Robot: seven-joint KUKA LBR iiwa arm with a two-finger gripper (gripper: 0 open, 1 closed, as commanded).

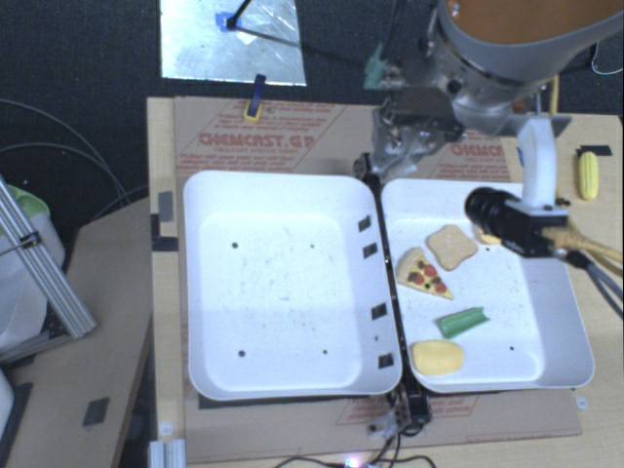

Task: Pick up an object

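Cardboard [292, 135] covers the worktop [161, 144] under two white bins. The right bin [561, 359] holds a toast slice [450, 247], a pizza slice [423, 274], a green piece [460, 321] and a yellow lump [438, 357], none touching. The hand [402, 149] hangs over the far rim where the bins meet; released or clenched, I cannot tell.

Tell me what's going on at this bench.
The grey arm reaches in from the right, with its tool over the back rim where the two bins meet. Nothing looks picked up yet. All four items lie in the right bin: a toast slice, a pizza slice, a green piece and a yellow lump. The tool is apart from all of them.
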